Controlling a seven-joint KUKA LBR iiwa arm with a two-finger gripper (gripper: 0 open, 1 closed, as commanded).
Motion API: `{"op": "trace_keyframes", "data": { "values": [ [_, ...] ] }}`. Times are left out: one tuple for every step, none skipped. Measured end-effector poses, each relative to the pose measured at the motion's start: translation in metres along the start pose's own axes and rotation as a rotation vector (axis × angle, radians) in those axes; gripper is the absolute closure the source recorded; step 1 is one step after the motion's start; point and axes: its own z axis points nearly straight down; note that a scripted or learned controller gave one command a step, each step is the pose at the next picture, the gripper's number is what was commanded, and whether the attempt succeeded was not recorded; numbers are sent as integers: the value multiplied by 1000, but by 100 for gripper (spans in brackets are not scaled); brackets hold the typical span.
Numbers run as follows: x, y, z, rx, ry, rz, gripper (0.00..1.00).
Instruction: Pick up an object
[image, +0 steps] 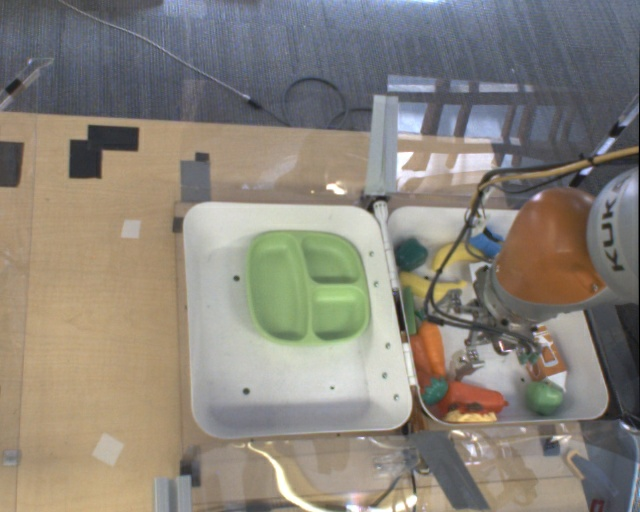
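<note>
Nearest the desk's front edge: right bin (596, 400) is holding the clutter. A red-and-yellow toy (470, 401) is lying in its front-left corner, a green ball (545, 397) near the front-right, an orange carrot (431, 350) standing along the left wall just behind the red one.

Arm's orange band (548, 250) is hanging over the middle of that bin, with the tool (492, 340) pointing down among the items. Can't tell whether it's open or closed; linkage and cables are cluttering the view, and nothing is visibly clamped. Judging by the pose, it's descending for a grab at whatever is lying mid-bin, probably because that's where the pile is densest.

Further back in the same bin: a dark green piece (410, 253) and a yellow piece (452, 258) by the rear-left corner, something blue (486, 243) behind them, partly hidden by the arm.

Left bin (205, 330) is carrying just a green divided plate (307, 287), sitting slightly toward its rear edge, compartments bare. Likely the drop target.
</note>
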Motion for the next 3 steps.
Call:
{"op": "trace_keyframes", "data": {
  "values": [
    [5,-3,1,3,5,711,0],
    [-95,-50,5,4,12,767,0],
    [-114,-28,4,31,54,881,0]
  ]
}}
